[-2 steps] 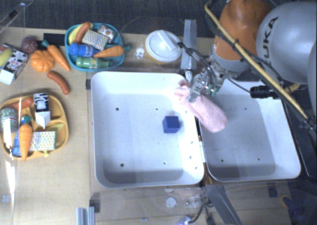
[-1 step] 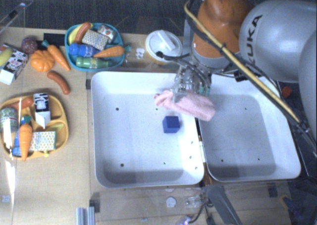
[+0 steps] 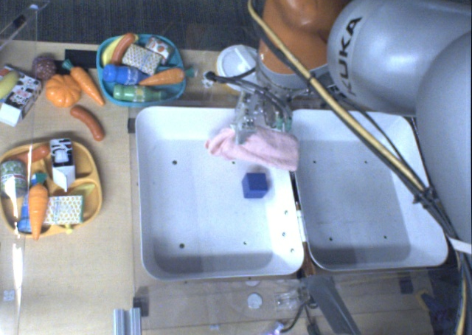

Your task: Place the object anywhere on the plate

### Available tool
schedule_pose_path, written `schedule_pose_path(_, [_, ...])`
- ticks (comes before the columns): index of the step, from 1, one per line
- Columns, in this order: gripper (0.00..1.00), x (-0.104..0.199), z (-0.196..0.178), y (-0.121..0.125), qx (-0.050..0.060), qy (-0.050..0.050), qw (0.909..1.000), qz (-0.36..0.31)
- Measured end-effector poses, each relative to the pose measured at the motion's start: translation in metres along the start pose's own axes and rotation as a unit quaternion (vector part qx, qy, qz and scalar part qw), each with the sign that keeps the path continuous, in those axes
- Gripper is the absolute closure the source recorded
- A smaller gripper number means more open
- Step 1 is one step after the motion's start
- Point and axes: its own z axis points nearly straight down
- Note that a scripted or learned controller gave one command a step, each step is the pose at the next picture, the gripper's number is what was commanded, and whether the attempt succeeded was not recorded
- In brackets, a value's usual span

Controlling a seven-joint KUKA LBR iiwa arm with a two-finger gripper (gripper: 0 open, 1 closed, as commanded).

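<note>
So the pincer [image 3: 259,121] is hanging over the far right corner of the left bin [image 3: 158,252], right by the wall it shares with the right bin [image 3: 369,252]. It's got a pink cloth [image 3: 259,149] bunched up right at its tips — the cloth drapes down and spreads out just below it, reaching toward the divider. Honestly can't tell if the cloth is actually pinched between the fingers or just lying under them, they're too small and cluttered to read.

A blue cube [image 3: 255,184] sits on the bin floor just below the pincer, nearer the camera than the cloth and not touching it.

Way off to the pincer's left on the bench [image 3: 110,201] there's a yellow plate [image 3: 92,178] loaded with toy food, plus a blue bowl [image 3: 177,90] of more toys up beyond it — both well apart from the pincer.
</note>
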Motion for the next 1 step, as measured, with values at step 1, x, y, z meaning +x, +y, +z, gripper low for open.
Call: schedule_pose_path(1, [1.0,-0.0093,-0.0154,0.0489,0.0,0.0,1.0,-0.002])
